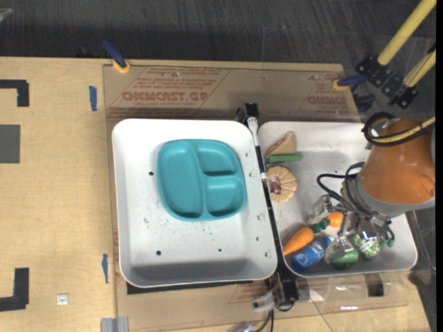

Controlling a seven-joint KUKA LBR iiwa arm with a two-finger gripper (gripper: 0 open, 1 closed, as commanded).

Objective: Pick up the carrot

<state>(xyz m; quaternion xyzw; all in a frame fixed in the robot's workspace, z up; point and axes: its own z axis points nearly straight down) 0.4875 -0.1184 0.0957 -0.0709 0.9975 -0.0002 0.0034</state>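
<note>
Gripper [344, 239] position: low in the right white bin [400, 258], over a clutter of small toys; finger state cannot be determined. Orange tapered carrot [299, 240] lies just left of it, touching a blue object [309, 255]. Teal divided plate [202, 179] occupies the left white bin [135, 206].

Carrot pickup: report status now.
Gripper low in right bin, over the clutter. Carrot lying loose to its left, not held. Blue item touching carrot; green pieces under gripper.
</note>
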